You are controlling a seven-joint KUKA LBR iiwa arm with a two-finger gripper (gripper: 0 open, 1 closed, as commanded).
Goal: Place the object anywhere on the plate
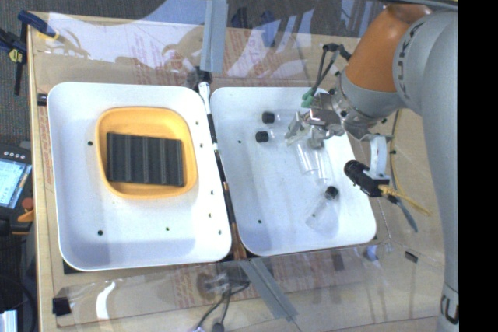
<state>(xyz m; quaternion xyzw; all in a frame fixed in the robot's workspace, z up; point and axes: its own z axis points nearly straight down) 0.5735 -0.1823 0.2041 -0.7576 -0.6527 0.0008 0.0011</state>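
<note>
The step in hand appears to be the pick-up in the right bin point(233, 167), ahead of any transfer to the plate point(146, 150). The plate is yellow-rimmed with a dark ribbed insert and lies in the left bin point(70, 214). Several small dark pieces lie on the right bin's floor: two near its upper middle point(264, 127) and one lower right point(331, 193). Which of them is the object cannot be told, and none is seen held. To do this step well, centre the tool over one piece, descend vertically, and confirm the piece is seated before lifting; then carry it high enough to clear the divider point(216, 159) between the bins. The gripper point(310, 138) hangs low over the upper right part of the right bin; whether it is released or clenched cannot be told. The arm point(412, 66) reaches in from the right, its orange band point(377, 43) above the wrist, which points down and to the left.
</note>
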